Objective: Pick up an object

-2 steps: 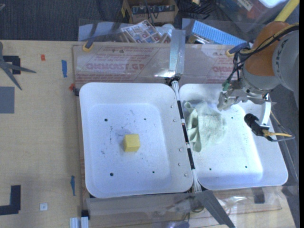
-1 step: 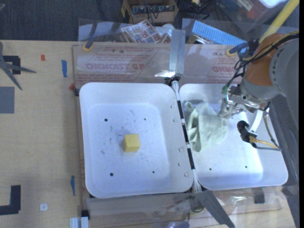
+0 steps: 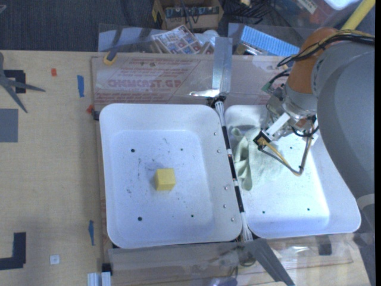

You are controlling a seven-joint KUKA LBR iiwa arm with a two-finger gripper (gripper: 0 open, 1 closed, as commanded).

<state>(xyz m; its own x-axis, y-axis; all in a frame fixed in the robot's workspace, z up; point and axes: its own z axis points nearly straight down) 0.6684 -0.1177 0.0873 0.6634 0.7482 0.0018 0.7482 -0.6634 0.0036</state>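
Arm's big grey link [image 3: 351, 130] sits closest to the lens, coming in from the right, with the orange band [image 3: 309, 58] above the wrist

gripper [image 3: 275, 113] hangs over the far left part of the right bin [image 3: 297, 210], pointing down. Apart or together: cannot tell from this angle, the tip is lost against the white bin and the wrist hardware

Pale green cloth [image 3: 243, 158] lies crumpled just left of the gripper and nearer the camera. It is in the same bin, bunched along the wall by the joint between the two bins. Contact between gripper and cloth: cannot tell

Yellow block [image 3: 165, 179] is well to the left of the gripper and nearer the camera, in the left bin [image 3: 113, 130]. It sits about mid-floor, apart from every wall. Grey scuff marks show on the bin floor around it

Left of the gripper and further back, a clear plastic sheet [image 3: 149, 79] with red lettering lies behind the left bin. A metal strip [image 3: 223, 64] stands up just behind the joint between the bins, near the gripper's left

Far left of the gripper is bare wooden bench [image 3: 47, 177] with a bit of blue tape [image 3: 80, 86] on it
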